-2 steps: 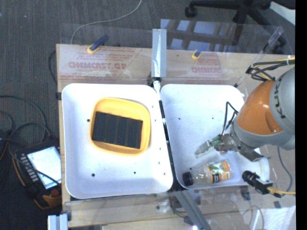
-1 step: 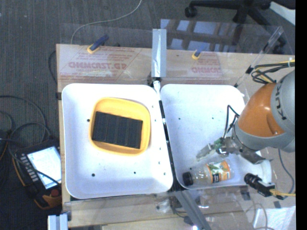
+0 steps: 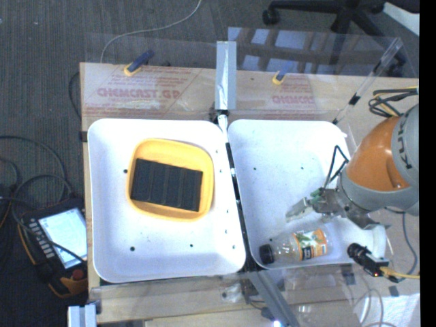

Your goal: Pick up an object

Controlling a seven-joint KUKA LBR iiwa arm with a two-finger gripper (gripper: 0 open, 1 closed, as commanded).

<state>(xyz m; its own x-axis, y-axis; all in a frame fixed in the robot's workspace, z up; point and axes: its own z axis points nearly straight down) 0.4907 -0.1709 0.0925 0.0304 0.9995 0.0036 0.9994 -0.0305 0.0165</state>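
Camera view: gripper, finger state unclear, just above bottle along right bin's near edge.

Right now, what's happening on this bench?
A grey-and-orange arm reaches in from the right over the right bin, its gripper low near the front wall. A small bottle with a dark cap lies on its side just in front of the gripper, apart from it, not lifted. In the left bin sits a yellow dish holding a dark ridged block.
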